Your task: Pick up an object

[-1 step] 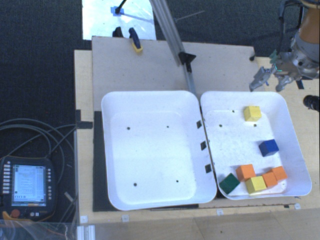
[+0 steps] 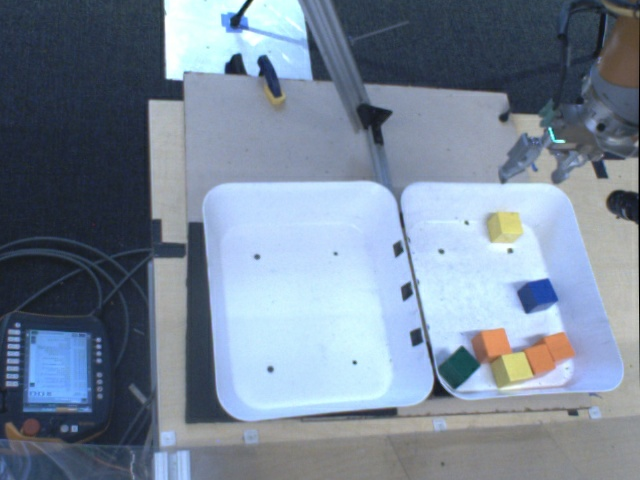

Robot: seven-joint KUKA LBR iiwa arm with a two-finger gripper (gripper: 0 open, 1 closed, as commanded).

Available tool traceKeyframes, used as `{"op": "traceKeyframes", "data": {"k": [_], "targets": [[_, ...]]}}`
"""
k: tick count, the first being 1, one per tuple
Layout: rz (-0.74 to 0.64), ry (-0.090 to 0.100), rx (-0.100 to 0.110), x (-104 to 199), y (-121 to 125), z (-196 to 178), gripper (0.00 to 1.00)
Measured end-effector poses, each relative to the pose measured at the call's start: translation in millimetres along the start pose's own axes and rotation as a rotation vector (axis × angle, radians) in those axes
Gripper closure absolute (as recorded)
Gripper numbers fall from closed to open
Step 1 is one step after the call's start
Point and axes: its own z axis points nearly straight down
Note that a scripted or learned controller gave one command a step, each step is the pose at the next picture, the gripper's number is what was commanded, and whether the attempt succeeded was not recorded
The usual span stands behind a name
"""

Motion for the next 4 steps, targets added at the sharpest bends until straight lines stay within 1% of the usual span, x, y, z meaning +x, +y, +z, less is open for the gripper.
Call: {"op": "traceKeyframes", "data": {"k": [1, 2, 3, 4], "targets": [[0.003, 0.001, 0.005, -0.3, 1.5, 62.3, 0.0], [0.003, 0.001, 0.005, -1.0, -8.3, 118.8, 0.0], [0.003, -0.005, -0.005, -3.0, -5.9, 164.7, 0.0], [0.001, -0.004, -0.013, -2.8, -3.4, 149.3, 1.0]]}}
